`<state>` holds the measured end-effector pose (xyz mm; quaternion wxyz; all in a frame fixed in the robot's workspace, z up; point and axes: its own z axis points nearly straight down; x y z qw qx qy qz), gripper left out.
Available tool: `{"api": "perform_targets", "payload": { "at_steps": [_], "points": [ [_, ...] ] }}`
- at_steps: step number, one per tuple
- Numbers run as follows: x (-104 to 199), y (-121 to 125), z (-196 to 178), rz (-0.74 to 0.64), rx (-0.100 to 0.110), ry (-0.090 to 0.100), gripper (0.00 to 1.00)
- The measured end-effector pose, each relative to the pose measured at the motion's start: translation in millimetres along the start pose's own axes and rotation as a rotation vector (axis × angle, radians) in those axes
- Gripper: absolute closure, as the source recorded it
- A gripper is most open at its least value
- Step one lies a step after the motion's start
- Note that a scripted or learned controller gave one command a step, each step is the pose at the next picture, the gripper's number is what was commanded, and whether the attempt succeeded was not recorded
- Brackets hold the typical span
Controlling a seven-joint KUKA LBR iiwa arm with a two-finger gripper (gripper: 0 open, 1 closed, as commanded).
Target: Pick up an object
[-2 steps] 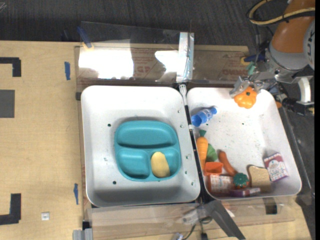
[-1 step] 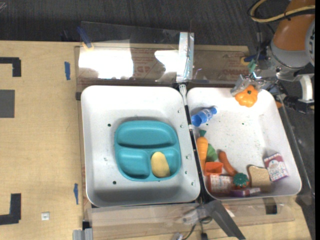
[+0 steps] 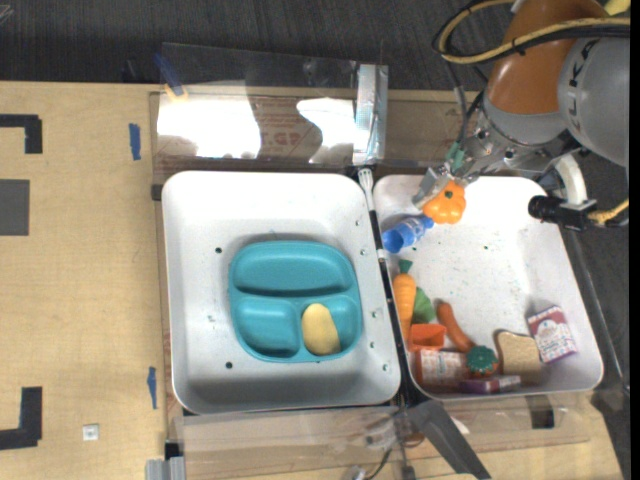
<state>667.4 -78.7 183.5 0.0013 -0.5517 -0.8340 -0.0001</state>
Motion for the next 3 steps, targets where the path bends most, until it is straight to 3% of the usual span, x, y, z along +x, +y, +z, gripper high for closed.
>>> {"api": "perform_targets", "payload": {
  "at_steps": [1,2,3],
  "points": [
    [-49,-23,86,0.073,0.005,0.001,1.00],
    [-49,-20,73,0.072,-0.002,-0.001,1.00],
    [-73,-58,95,0.252,-0.003,-0.002,1.00]
  ]
}}
